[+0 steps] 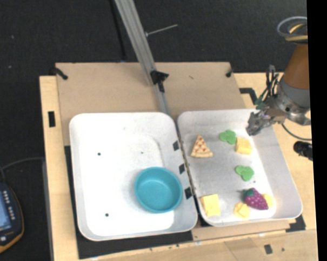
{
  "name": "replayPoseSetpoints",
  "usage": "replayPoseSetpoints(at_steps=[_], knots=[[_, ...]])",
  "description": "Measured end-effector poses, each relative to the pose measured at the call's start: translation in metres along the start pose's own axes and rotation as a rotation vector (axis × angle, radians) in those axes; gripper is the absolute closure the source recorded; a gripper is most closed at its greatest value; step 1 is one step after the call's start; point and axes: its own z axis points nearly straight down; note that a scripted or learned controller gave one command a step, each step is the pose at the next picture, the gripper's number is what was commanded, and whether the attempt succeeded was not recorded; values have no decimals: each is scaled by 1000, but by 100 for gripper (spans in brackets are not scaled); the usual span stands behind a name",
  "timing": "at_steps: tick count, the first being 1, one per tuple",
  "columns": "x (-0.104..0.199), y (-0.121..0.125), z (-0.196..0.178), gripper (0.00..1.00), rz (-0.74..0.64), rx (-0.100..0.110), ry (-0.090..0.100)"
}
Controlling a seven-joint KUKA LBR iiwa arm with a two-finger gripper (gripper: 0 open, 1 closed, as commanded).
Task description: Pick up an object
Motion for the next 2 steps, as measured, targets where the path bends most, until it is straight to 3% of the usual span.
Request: replayPoseSetpoints(at_steps=[1, 2], knots=[[53, -8, -13, 100, -5, 4, 4], [105, -18, -3, 100, -4, 6, 3]])
